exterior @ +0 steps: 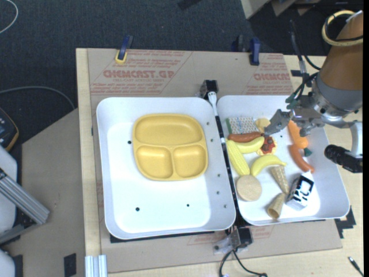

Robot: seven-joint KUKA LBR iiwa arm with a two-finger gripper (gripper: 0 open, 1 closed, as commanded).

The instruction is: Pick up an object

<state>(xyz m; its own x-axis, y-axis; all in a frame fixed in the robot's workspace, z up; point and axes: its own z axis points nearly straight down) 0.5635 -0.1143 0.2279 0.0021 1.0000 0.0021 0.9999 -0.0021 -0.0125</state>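
Down at the front edge of the tabletop [173, 253] we've got a small black clip [242, 236] sitting where the two white bins meet, with some wires trailing off below it. Left bin [115, 201] holds a yellow divided tray [170, 145], three compartments, lying flat toward the back half of the bin. Right bin [337, 198] is where all the clutter is. Closest to us there are two waffle cones [277, 196], one leaning across the other, and a little black-and-white box [300, 190] just beside them on the right. A round tan cookie thing [249, 187] lies just left of the cones. Behind that we see a corn cob [237, 157], a banana [266, 164] and another yellow piece [251, 145] with a red hot dog [245, 137] lying on top of it. A small red item [269, 145] is tucked next to those, too small for us to name. Two carrots [298, 149] lie more to the right, end to end.

The arm [343, 62] comes in from the right, and its pincer [291, 120] hovers low over the back of the right bin, just beside the upper carrot and the hot dog. We honestly can't tell if the pincer is apart or together from this angle, and we don't see anything gripped in it. All the toy food is lying in the bin.
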